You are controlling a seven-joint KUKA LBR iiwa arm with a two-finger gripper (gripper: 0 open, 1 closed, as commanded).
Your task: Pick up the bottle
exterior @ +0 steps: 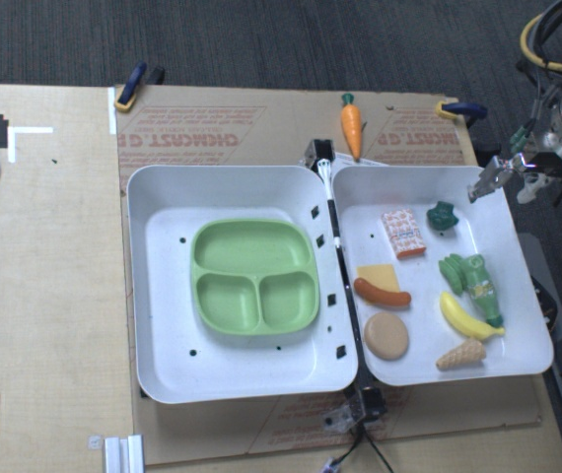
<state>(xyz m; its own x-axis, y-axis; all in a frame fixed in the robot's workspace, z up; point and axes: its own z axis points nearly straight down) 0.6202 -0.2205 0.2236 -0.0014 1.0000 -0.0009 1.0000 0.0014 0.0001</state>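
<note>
Camera view: two white bins side by side; the right bin (518, 254) is the landmark for every place below.
Bottle: the green bottle (475, 286) lies on its side in the right bin, toward that bin's right wall.
Neighbours: the banana (468, 317) touches the bottle's lower end; the cone (461, 354) sits just below the banana; a small dark green piece (443, 217) lies above the bottle, nearer the bin's top edge.
Further in: the red carton (402, 234), cheese wedge (379, 278), sausage (382, 292) and round bun (386, 336) fill the bin's left half.
Gripper: the gripper (503, 172) hangs over the bin's upper right corner, apart from the bottle; whether it is released or clenched I cannot tell.
Risk, crowding: a descent could catch the banana as well, since the two touch.
Risk, shape: a rounded bottle lying flat may roll or slip out of a pinch.
Risk, wall: the bin's right wall is near and could block one side of the approach.
</note>
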